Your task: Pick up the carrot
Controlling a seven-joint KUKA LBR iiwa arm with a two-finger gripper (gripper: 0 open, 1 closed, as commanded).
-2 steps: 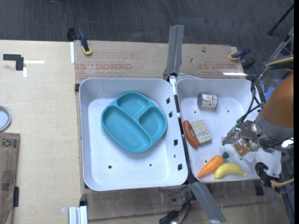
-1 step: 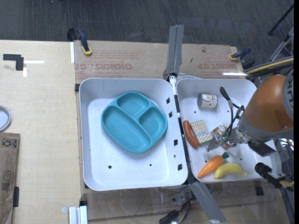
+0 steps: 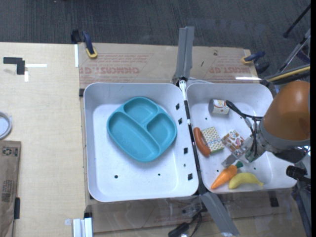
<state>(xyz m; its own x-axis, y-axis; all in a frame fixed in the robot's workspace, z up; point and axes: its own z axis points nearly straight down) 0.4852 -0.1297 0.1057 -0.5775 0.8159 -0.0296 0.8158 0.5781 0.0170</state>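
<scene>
Carrot [image 3: 223,177] is lying in the right bin [image 3: 266,95], near its front edge, with the thick green end pointing up toward the gripper [image 3: 236,155] and the thin tip pointing down to the left. The gripper is hanging just above and a little to the right of this green end, very close to it, but the carrot is not sitting between the fingers. Whether the fingers are apart or together cannot be told, because they are small and dark in this view.

A yellow banana [image 3: 245,180] is resting just beside the carrot, below the gripper and slightly to the right of it. A sausage [image 3: 201,140] is lying to the left of the gripper, and a small checked block [image 3: 213,139] is sitting between the sausage and the gripper. A patterned packet [image 3: 232,140] is lying just above the gripper, nearly touching it. A small white cup [image 3: 219,106] on its side is lying farther up, well apart from the gripper.

The arm [image 3: 291,112], with its orange band, is reaching in from the right of the gripper. The left bin [image 3: 94,147] is standing far to the left and is holding a blue divided plate [image 3: 141,129].
</scene>
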